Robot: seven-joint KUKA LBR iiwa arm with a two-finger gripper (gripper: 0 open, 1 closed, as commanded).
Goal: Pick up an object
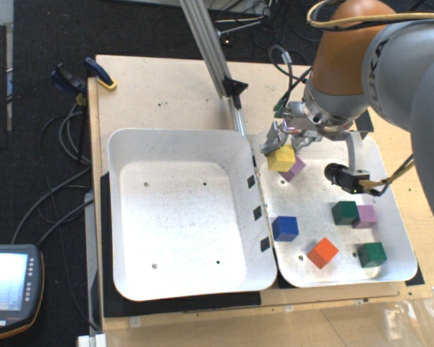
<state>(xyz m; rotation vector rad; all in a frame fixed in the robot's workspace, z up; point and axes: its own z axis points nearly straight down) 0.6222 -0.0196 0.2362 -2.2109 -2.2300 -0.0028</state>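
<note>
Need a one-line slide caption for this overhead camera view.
Gripper poised over yellow block in the right bin.

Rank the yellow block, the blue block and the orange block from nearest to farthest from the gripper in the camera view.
1. yellow block, right at the gripper, at the right bin's upper left.
2. blue block, lower down along the bin's left side.
3. orange block, near the bin's front.

Two bins sit side by side on the surface (152, 85), the left bin (123, 194) and the right bin (399, 264), with their rims meeting. In the right bin, the far pair of blocks (283, 161) lies touching at the far left, below my arm (347, 49). The side pair (354, 214) lies touching towards the right. Nearer the front lie the left block (285, 228), the middle block (322, 252) and the right block (372, 254), all apart.
</note>
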